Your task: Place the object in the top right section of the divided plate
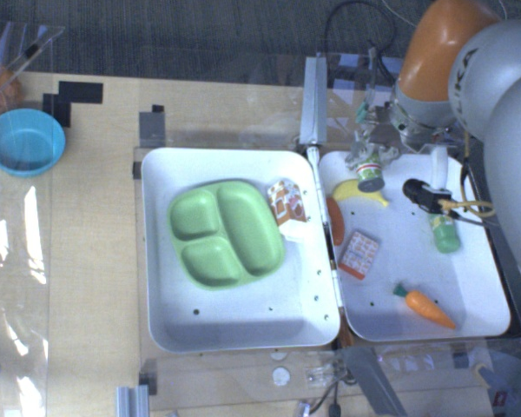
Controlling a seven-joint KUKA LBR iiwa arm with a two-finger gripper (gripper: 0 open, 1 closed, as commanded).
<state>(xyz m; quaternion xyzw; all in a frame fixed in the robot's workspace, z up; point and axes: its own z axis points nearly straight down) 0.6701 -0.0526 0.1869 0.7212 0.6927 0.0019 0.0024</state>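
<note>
The gripper (371,156) is seen low over the back of the right bin (482,315), directly above the banana (361,192) — whether anything is clamped cannot be told. The banana's long axis runs roughly left-right, its near end just beside the sausage (335,219). The divided plate (226,233) lies in the left bin (161,320), to the gripper's left; 1 leftward carry would be needed.

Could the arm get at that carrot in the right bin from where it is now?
Probably yes. The carrot lies alone on the open floor of the right bin, nothing over it, and the arm already hangs above that bin.
</note>
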